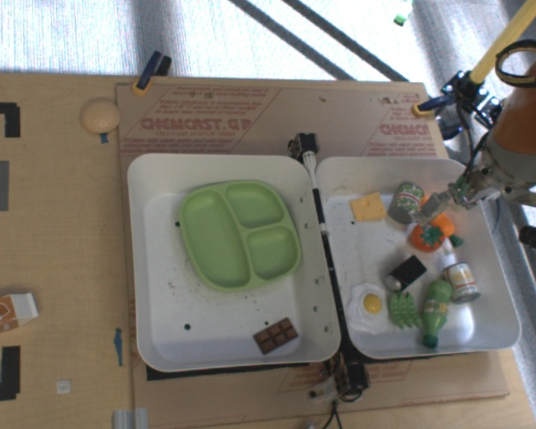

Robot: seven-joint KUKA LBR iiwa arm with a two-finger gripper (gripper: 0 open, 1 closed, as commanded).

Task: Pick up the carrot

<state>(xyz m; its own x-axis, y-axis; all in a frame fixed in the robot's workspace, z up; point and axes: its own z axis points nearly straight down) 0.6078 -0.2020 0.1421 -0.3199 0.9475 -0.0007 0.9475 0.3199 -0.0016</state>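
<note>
The carrot (pixel 431 231) is lying in the right bin (pixel 505 329), just below the end effector (pixel 448 198), whose grip state I cannot tell.

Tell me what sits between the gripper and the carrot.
Nothing visible does. The gripper hangs in the right bin right above the carrot, with the grey can beside it to the left and the cheese slice farther left.
</note>
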